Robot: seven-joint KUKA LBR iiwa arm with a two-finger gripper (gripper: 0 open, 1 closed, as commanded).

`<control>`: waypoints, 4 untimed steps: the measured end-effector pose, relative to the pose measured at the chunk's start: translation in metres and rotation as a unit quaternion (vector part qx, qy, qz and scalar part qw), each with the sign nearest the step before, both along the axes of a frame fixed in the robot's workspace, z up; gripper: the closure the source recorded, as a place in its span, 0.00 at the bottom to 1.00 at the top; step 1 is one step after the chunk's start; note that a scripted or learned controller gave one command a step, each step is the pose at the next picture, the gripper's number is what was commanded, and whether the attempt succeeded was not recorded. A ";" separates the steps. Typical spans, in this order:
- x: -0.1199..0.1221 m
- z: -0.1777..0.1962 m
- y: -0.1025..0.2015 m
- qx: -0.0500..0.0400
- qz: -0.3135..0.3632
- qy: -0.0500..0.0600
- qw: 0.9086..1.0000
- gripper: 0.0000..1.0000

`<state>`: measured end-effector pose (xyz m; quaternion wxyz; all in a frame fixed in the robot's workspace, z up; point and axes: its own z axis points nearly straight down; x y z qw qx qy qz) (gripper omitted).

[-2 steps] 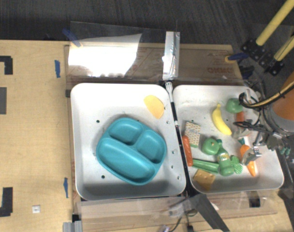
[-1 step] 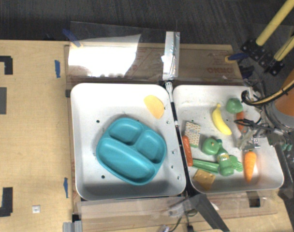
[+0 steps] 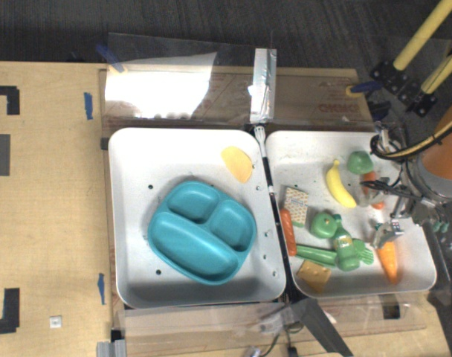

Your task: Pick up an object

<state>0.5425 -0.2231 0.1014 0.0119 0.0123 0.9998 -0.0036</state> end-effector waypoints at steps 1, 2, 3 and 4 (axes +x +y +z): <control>-0.057 -0.010 -0.002 0.001 -0.011 0.005 1.000 0.00; -0.055 -0.006 0.001 0.000 0.221 0.008 0.975 0.00; 0.040 0.023 0.002 -0.001 0.283 0.007 0.959 0.00; -0.023 -0.013 0.005 0.000 0.263 0.006 0.965 0.00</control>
